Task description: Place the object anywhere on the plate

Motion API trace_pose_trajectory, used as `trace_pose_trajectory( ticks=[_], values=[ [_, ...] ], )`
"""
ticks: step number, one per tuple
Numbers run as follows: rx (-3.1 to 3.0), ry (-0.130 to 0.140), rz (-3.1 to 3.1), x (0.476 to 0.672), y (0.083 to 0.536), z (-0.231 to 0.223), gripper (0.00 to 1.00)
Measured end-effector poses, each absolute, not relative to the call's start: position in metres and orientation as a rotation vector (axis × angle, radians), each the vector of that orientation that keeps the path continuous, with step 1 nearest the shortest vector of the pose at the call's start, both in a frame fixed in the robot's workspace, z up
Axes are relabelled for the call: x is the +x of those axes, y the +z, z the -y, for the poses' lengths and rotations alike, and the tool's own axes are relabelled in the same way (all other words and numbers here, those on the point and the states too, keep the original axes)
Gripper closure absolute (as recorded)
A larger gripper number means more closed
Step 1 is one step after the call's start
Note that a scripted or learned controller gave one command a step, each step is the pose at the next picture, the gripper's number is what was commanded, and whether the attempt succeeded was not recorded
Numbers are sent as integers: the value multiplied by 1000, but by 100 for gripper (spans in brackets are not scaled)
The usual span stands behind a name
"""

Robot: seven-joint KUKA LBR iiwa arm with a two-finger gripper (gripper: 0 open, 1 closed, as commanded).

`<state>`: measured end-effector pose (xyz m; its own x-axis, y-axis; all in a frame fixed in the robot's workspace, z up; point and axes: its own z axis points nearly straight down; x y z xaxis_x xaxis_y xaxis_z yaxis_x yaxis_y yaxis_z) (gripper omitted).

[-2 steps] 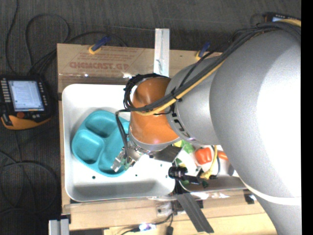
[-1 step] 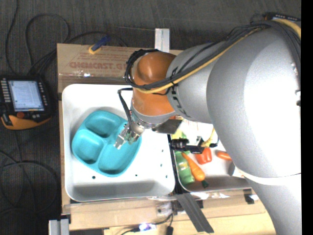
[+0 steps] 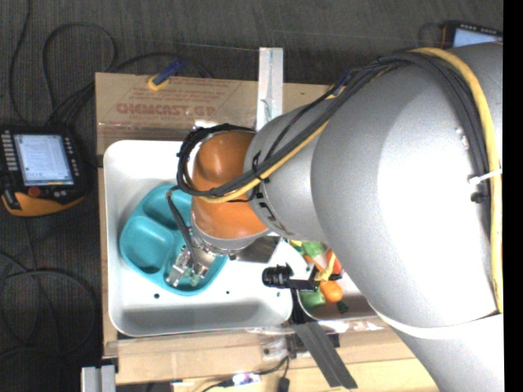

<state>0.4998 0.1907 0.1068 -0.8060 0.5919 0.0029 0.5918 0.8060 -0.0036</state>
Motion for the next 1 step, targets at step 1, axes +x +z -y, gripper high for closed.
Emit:
trace_pose_trajectory(
  ticks=[1],
  values=[
    [-985, 0, 2988, 503, 109, -189, 0]
  ],
)
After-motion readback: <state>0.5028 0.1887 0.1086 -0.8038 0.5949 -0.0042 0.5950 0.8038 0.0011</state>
